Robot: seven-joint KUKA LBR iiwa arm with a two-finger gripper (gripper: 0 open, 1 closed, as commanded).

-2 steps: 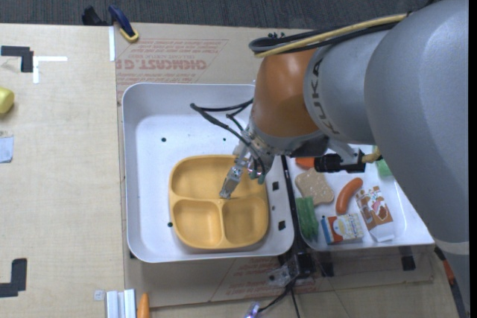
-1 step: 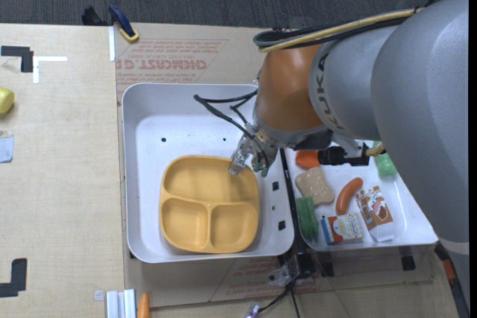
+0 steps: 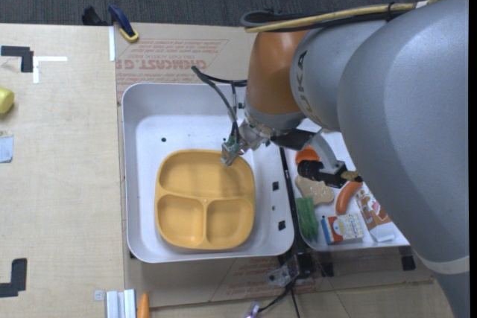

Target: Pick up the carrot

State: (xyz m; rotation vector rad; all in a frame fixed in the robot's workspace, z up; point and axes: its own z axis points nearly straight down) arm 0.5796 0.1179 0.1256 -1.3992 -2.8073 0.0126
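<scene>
Carrot to the claw's right, in the other bin.

The carrot [image 3: 306,157], an orange bit half hidden under the arm, lies in the right bin [image 3: 387,233]; its long axis cannot be told. The claw [image 3: 232,151] hangs over the yellow plate [image 3: 205,199] in the left bin [image 3: 141,160]; whether it is open cannot be told. A sausage [image 3: 344,197], packets and the bin walls crowd the way.

Gripper [image 3: 231,153] low over yellow divided plate [image 3: 205,197] in left bin [image 3: 141,160]; carrot [image 3: 306,157] across in right bin [image 3: 387,234].
</scene>
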